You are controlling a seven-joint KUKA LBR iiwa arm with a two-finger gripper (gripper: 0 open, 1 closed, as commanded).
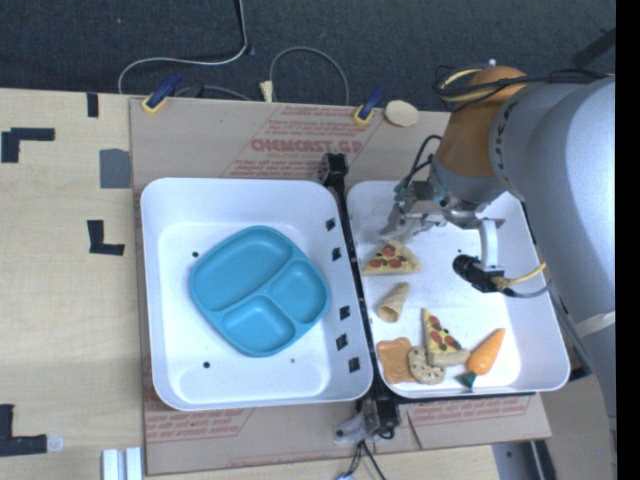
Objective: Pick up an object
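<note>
One triangular toy pizza slice with red topping lies flat in the right white bin, just below the two-finger gripper, its long axis running left to right. Whether the gripper is parted or closed, I cannot tell.

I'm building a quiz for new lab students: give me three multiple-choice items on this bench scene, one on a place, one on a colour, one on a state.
1. Where does the divided plate lie?
A. left bin
B. right bin
C. on the cardboard

2. What colour is the plate?
A. red
B. blue
C. green

3. Where is the gripper?
A. above the left bin
B. outside both bins
C. low over the right bin, beside the upper pizza slice

Key: 1 A, it rests in the left bin. 2 B, it is plainly blue. 3 C, it hangs just above that slice.
</note>
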